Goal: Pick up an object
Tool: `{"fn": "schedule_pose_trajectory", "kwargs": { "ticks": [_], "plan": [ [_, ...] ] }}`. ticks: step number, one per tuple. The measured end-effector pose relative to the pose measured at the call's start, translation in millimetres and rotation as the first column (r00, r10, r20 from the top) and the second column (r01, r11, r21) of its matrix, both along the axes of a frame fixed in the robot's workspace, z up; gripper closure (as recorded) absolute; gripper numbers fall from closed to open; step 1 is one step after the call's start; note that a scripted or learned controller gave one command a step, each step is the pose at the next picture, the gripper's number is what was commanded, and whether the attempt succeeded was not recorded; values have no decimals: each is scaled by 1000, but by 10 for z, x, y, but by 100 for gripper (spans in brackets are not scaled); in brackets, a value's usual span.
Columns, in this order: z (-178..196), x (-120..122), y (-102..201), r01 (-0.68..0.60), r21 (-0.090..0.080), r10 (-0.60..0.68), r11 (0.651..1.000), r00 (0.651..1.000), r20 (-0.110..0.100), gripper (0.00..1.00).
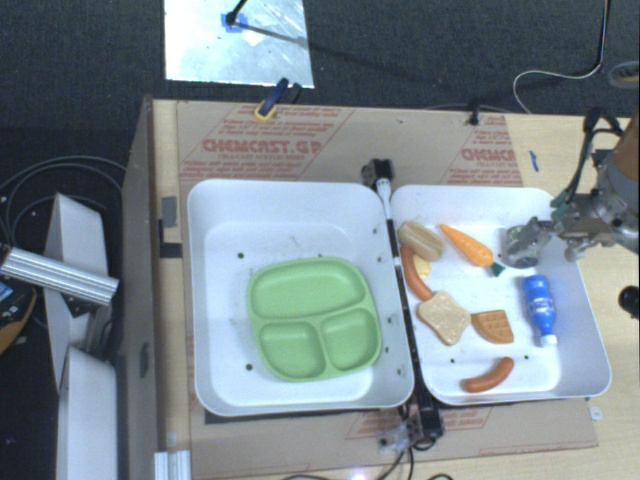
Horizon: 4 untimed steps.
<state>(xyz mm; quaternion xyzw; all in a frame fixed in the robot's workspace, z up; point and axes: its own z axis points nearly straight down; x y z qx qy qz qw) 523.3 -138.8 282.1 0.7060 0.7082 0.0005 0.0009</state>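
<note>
**Reaching in over the right bin's far right corner**

Entering from the right edge: grey robot arm with its metallic two-finger pincer (520,243), hovering at the right side of the shallow white right-hand bin (580,368). Pointing leftward toward the toy food, tip sitting just right of the orange toy carrot (468,245) and just beyond the far end of the blue plastic bottle with a white cap (539,309). Impossible telling whether spread or pressed together; too blurred and small at that angle. Nothing showing pinched at its tip.

Lying in the right bin, all loose on the white floor:
- carrot, slanting from far left to near right, green tip toward the pincer;
- tan toy bread roll (420,239), just left of the carrot, near the bin's left wall;
- long orange-red toy sausage (415,277), curving down the left side just nearer than the roll;
- pale toy slice of bread (444,318), right of that sausage's near end;
- brown toy waffle-like cracker (492,326), just right of the bread slice;
- second orange-red toy sausage (488,373), nearest of all, toward the near wall;
- bottle, lying on its side along the right side, cap toward the near end.

Sitting in the shallow white left-hand bin (215,268): light green plastic divided plate (314,318) with three compartments.

Resting side by side on the cardboard-covered bench (330,138), both bins touching along a black clamp strip (395,268) at the middle.
</note>
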Motion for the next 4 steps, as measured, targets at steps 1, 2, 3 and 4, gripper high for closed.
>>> {"fn": "schedule_pose_trajectory", "kwargs": {
  "ticks": [1,2,3,4],
  "plan": [
    [-1416,-61,-328,2,1,-2,1000,1000,-4,0],
    [-1791,-106,-524,-6,5,6,1000,1000,10,0],
    [-1919,-140,-297,3,-8,-3,1000,1000,17,0],
    [-1911,-290,-368,-1,-1,1,1000,1000,20,0]
  ]
}}
